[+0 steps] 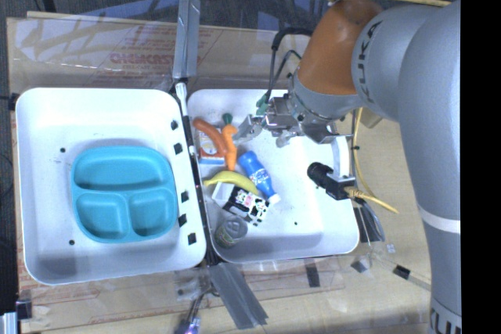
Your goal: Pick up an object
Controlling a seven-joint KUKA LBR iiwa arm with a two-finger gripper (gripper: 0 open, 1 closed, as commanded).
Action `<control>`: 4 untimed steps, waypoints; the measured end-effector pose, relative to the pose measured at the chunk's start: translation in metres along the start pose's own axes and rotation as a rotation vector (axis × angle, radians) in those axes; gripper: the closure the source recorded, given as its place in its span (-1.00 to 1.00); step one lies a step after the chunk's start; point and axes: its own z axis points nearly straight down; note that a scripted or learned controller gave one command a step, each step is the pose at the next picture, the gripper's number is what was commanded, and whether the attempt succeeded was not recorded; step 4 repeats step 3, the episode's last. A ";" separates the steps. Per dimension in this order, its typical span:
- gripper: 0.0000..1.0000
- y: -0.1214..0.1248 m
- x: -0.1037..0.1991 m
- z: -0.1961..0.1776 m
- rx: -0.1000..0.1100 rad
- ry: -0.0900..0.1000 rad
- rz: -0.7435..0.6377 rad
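— White plastic, both bins. The left bin (31, 168) holds a blue tray (124, 194), three compartments, lying flat in the middle.

— And the right one?

— The right bin (305, 235) has the clutter, all pushed to its left side. There's a carrot (221, 138) near the top, resting over an orange-and-white packet (208, 143). Just below it a blue bottle (255, 174) lies tilted, cap end down to the right. A banana (232, 181) curves under the bottle, touching it. Beneath that, a black-and-white carton (245, 203), and at the bottom edge a can (232, 231), seen from above.

— Where's the arm?

— Coming in from the right, the orange band (337, 51) up over the far rim of the right bin. The gripper (262, 123) sits low over the upper part of that bin, just right of the carrot and above the bottle.

— Holding anything?

— I can't tell. It's a tangle of metal and cable at this angle, and I see nothing caught in it. Whether it touches the carrot, I can't say either.

— What's the black thing on the right?

— A black part (325, 178) over the right half of that bin, with a yellow cable (376, 201) trailing off past the rim. A grey divider (186, 39) runs up between the bins.
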 end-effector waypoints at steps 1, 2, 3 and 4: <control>-1.00 -0.013 -0.023 0.107 0.000 0.000 -0.048; 1.00 -0.013 -0.023 0.097 0.001 -0.001 -0.054; 1.00 0.005 0.003 -0.041 -0.004 -0.001 0.200; 1.00 0.005 0.003 -0.041 -0.004 -0.001 0.200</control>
